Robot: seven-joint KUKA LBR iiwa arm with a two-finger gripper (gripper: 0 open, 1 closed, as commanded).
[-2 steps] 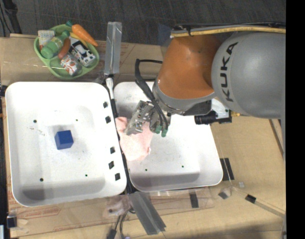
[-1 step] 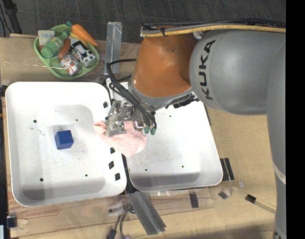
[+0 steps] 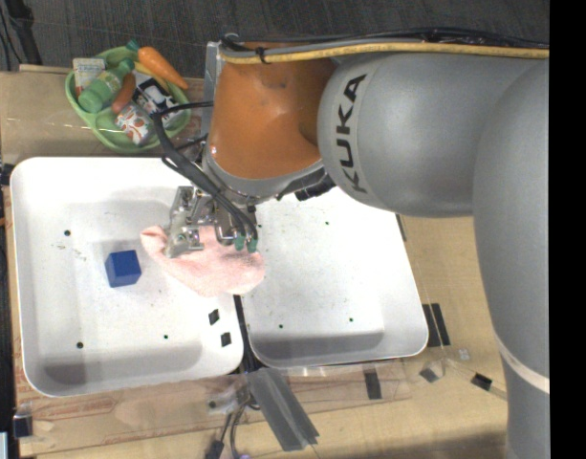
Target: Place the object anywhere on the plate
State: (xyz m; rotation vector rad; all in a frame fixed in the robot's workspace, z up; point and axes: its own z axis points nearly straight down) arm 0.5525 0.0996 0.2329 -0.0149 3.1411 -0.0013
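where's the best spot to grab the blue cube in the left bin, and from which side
Grip the blue cube across two opposite side faces, coming straight down from above. It sits flat on the left bin's floor with open space all round, well off the walls, so its flat parallel sides suit a two-finger gripper. The pink plate lies to its right, apart from it.

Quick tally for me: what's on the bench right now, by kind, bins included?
White bins: 2, left and right
Pink plate: 1, straddling the two bins' shared edge
Blue cube: 1, in the left bin
Green bowl of toy food: 1, beyond the left bin
Total: 5
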